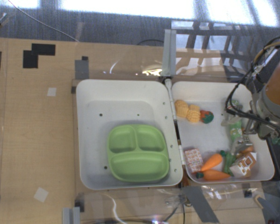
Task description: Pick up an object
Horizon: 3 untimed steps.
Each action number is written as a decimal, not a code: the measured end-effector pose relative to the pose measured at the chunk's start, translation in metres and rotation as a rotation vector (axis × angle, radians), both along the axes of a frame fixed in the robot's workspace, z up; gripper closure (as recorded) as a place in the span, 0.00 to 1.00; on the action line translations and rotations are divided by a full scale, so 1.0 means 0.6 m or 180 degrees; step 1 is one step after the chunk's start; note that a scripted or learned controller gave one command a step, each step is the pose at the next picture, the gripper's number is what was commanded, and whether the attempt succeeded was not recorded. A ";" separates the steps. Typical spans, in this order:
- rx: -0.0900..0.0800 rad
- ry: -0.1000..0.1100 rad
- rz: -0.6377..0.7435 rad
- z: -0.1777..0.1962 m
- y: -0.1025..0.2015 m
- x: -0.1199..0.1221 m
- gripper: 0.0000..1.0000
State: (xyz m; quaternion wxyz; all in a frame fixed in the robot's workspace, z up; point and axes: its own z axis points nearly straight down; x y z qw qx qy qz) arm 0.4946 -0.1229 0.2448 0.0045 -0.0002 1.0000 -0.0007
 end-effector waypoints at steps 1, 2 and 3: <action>0.0011 0.0005 -0.1012 -0.224 -0.009 0.035 0.00; 0.0018 -0.0009 -0.1392 -0.260 0.012 0.215 0.00; 0.0019 -0.0021 -0.2293 -0.128 -0.078 0.251 0.00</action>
